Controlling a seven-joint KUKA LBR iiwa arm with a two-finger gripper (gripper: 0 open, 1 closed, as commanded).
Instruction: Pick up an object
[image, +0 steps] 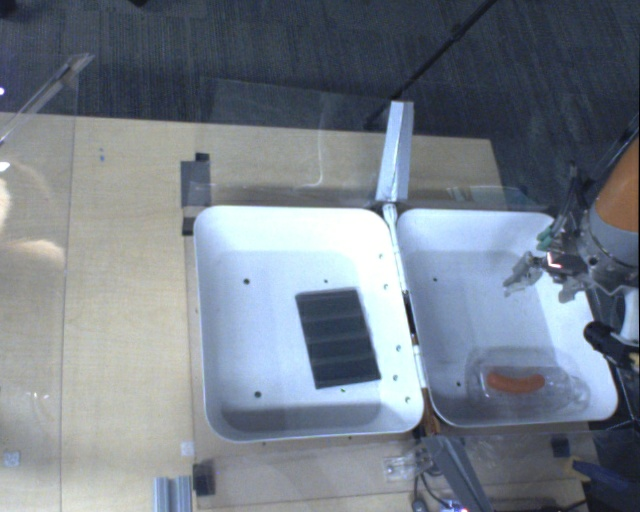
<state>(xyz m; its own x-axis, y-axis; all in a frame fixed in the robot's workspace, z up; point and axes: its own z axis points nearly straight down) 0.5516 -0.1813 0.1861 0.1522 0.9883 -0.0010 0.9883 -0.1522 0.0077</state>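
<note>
The arm (615, 215) is cut off at the right edge. Its gripper (545, 272) hangs over the right bin (440, 250), fingers spread open, holding nothing. A clear bottle (520, 383) lies near; a dark ridged pad (338, 337) sits in the left bin (230, 250).

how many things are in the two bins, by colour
dark grey: 1, the ribbed pad in the left bin
clear with an orange piece inside: 1, the clear item in the right bin
total: 2
</note>
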